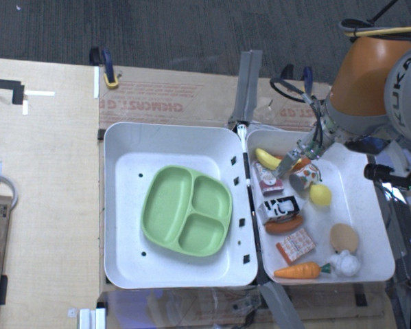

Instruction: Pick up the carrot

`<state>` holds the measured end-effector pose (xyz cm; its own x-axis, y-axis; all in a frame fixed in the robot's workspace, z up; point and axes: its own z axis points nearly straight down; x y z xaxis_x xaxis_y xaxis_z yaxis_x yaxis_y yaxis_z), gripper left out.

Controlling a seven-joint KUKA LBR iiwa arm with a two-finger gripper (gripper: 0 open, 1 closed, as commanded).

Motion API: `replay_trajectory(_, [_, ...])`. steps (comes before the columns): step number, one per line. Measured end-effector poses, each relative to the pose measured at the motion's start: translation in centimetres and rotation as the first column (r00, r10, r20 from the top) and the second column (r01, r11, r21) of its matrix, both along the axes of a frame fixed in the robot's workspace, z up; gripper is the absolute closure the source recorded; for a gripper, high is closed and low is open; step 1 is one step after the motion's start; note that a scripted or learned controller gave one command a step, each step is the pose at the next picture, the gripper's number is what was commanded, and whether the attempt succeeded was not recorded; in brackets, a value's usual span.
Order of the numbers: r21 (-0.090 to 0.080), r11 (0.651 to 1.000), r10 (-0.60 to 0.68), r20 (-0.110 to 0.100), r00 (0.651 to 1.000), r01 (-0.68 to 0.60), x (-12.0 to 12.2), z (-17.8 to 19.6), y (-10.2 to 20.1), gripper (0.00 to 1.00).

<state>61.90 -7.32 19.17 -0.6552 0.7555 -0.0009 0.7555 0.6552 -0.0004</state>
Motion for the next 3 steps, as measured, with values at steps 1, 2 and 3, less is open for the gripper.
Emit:
replay_trajectory(1, [0.0, 0.985, -0.17, 0.002, 0.985, 0.17, 3.2, 0.4, -0.6, 0.0])
replay_trajectory(2, [0.0, 0.979, 0.204, 0.002, 0.979, -0.204, 0.3, 0.1, -1.2, 0.0])
replay_trajectory(3, [-0.001, 0.98, 0.201, 0.005, 0.98, -0.201, 0.3, 1.0, -1.3, 1.0])
